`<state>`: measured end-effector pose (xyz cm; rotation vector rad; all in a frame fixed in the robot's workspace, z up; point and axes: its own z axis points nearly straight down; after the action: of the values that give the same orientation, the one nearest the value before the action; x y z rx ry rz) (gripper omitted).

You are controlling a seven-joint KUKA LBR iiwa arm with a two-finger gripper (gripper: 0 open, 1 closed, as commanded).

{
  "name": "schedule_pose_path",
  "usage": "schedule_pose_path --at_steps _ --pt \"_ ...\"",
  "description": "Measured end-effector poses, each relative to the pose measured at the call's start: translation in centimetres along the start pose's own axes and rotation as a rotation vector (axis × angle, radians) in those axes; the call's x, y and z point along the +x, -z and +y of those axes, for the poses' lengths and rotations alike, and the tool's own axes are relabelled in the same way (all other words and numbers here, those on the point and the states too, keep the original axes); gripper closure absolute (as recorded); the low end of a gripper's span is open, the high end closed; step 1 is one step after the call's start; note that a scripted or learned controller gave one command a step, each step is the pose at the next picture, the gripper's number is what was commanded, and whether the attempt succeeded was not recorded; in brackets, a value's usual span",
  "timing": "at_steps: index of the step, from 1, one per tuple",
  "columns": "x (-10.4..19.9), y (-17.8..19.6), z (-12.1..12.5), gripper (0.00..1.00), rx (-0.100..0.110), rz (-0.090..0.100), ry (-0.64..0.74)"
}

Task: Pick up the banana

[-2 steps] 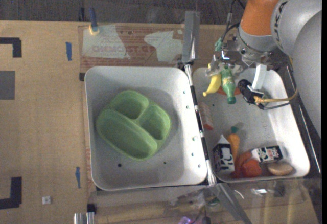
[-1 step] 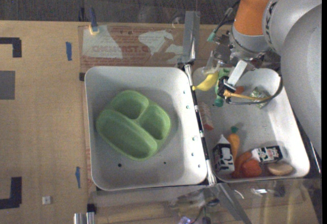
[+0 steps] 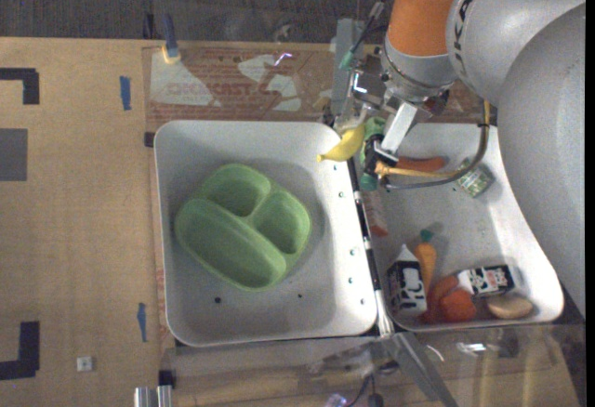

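The yellow banana hangs over the seam between the two bins, by the far right corner of the left bin. My gripper comes down from the orange-banded wrist and is shut on the banana's upper end. The banana's lower tip points left, out over the left bin's rim. Part of the fruit is hidden behind the fingers.
A green divided plate lies in the left bin. The right bin holds a sausage, a carrot, two small cartons, a red fruit and a tan lump. The arm covers the bin's right side.
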<state>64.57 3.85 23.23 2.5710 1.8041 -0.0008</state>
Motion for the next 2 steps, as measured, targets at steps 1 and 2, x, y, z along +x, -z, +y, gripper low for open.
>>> schedule_pose_path --at_steps 1,2 --pt "0.1 1.0 0.0 1.0 -0.002 -0.001 0.003" --pt "-6.4 -1.2 -9.4 1.0 0.004 0.0 0.137"
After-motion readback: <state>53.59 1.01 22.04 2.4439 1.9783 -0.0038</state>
